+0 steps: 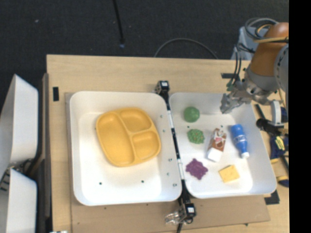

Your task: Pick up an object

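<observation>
While the gripper [228, 103] hovers, finger state unclear, over the right bin [257, 178], blue bottle [238, 139] lying flat, white-capped.

Looking like smooth, faintly glossy plastic: both white bins [80, 188] and the yellow divided tray [128, 136]. Showing pale matt wood grain: the bench [107, 72]. Appearing rough and nubbly: the purple lump [196, 169] and the darker green lump [196, 136]; glossy: the blue bottle [238, 138].
</observation>
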You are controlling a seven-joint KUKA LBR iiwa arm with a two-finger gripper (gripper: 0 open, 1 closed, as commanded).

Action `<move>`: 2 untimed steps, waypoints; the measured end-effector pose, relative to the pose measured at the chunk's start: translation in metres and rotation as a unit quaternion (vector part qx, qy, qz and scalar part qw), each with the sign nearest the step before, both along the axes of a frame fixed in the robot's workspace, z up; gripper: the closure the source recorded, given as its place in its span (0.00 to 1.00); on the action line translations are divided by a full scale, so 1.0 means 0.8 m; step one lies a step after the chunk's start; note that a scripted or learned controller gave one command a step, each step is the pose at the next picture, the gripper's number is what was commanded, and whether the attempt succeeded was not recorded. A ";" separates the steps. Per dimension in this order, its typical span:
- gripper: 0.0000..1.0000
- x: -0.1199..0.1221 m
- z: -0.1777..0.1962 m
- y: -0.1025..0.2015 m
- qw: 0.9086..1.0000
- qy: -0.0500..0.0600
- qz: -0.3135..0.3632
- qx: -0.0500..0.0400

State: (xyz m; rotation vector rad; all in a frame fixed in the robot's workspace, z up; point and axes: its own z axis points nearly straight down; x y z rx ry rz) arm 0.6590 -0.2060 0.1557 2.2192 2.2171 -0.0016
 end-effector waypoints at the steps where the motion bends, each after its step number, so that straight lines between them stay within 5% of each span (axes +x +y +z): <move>1: 1.00 0.001 0.055 0.004 1.000 -0.001 0.002 0.002; 2: 1.00 0.004 0.136 0.000 1.000 -0.002 0.002 0.001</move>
